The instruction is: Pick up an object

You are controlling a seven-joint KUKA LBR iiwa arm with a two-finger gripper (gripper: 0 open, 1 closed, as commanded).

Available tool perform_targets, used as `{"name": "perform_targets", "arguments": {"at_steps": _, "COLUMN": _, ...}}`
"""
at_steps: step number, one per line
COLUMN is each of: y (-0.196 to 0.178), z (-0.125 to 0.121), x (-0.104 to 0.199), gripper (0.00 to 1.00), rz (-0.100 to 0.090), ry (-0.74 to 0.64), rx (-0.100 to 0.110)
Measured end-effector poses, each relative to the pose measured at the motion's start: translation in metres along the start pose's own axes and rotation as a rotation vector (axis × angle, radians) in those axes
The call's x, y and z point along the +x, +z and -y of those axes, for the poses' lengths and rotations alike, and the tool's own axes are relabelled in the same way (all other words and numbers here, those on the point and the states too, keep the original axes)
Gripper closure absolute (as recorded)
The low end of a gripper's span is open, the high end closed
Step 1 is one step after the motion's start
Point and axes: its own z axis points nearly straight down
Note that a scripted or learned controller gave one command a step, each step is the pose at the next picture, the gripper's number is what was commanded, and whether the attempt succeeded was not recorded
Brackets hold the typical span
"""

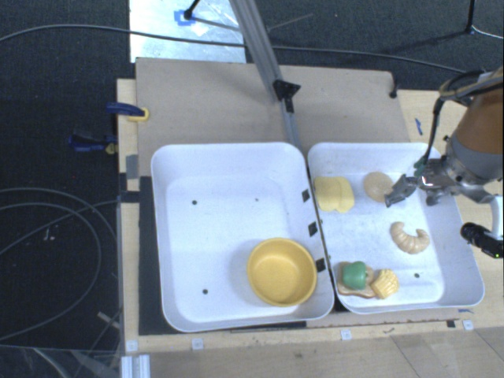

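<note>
My gripper (413, 190) hangs over the right bin (453, 290), near its far right side, with its dark fingers spread open and nothing between them. Just left of the fingertips lies a round beige bun (377, 185). A pale croissant (410, 238) rests below the gripper. A yellow block (334, 194) lies by the bin's left wall. A green piece on a yellow toy sandwich (366, 279) sits at the front of this bin.
The left bin (189, 179) holds a yellow bowl (282, 271) at its front right. A grey pole (260, 46) slants across the bench behind the bins. Blue and yellow clamps (110, 128) grip the bench's left edge.
</note>
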Motion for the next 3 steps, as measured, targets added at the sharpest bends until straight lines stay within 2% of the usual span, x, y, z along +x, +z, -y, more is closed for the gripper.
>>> {"name": "perform_targets", "arguments": {"at_steps": 1, "y": 0.061, "z": -0.001, "x": -0.006, "gripper": 0.00, "rz": -0.001, "ry": 0.001, "rx": 0.001}}
{"name": "perform_targets", "arguments": {"at_steps": 2, "y": 0.046, "z": -0.003, "x": -0.006, "gripper": 1.00, "rz": 0.001, "ry": 0.001, "rx": -0.006}}
{"name": "perform_targets", "arguments": {"at_steps": 3, "y": -0.004, "z": -0.009, "x": 0.002, "gripper": 1.00, "rz": 0.001, "ry": -0.005, "rx": -0.008}}
